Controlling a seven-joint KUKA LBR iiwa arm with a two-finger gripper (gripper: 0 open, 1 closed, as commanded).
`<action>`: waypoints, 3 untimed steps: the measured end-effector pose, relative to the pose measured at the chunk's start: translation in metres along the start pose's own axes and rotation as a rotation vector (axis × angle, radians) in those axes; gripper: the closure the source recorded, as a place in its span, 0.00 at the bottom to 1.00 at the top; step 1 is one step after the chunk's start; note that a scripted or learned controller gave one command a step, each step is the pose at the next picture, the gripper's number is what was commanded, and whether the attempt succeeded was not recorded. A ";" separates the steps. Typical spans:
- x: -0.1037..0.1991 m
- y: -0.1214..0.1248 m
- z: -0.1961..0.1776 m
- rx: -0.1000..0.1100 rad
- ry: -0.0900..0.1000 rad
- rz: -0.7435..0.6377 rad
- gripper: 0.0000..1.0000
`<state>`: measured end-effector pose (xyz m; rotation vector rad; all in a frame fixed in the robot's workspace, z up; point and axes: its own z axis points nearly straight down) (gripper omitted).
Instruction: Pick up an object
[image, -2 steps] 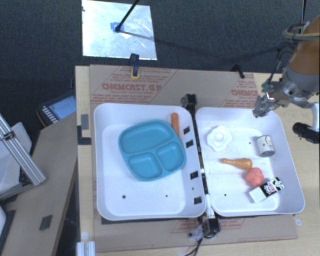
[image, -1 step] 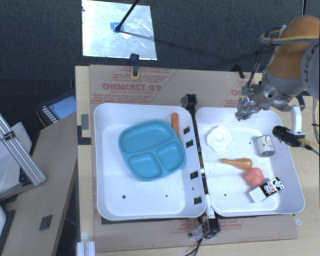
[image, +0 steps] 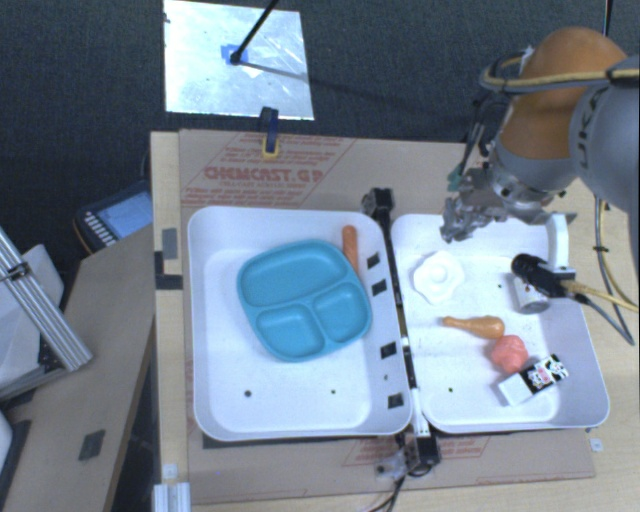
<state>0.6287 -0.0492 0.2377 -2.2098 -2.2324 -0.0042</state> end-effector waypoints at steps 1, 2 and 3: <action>0.056 -0.016 0.008 0.002 -0.001 0.001 1.00; 0.105 -0.028 0.017 0.003 0.000 0.001 1.00; 0.159 -0.033 0.026 0.002 -0.001 0.001 1.00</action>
